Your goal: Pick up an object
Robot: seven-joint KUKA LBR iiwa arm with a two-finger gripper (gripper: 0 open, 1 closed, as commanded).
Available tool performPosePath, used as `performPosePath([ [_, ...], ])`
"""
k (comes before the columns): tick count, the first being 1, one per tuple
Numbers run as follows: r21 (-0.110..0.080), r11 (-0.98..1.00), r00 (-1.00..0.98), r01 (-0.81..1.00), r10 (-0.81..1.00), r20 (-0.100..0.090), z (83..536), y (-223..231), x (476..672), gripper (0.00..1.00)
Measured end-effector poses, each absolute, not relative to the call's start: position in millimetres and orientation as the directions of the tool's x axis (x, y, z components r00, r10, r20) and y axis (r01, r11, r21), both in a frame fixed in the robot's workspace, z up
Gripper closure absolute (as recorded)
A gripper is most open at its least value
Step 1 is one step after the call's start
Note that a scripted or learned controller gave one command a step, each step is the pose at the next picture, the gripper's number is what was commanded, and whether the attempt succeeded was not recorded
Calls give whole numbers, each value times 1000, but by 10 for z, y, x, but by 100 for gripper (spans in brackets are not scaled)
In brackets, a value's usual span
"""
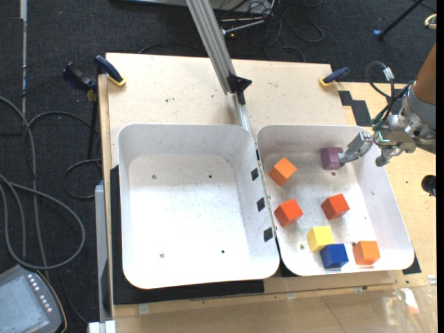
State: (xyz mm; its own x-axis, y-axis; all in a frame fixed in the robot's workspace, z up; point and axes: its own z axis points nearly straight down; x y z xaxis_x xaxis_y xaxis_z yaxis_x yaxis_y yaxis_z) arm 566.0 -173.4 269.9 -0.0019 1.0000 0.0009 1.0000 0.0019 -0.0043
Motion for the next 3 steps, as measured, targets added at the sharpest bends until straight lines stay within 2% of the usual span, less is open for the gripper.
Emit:
performPosePath([
  [1,0,2,-2,1000,1000,0,2724,-1735,5667,0],
  [3,-5,0,0,1000,1000,1,1672,-1710,5723,0],
])
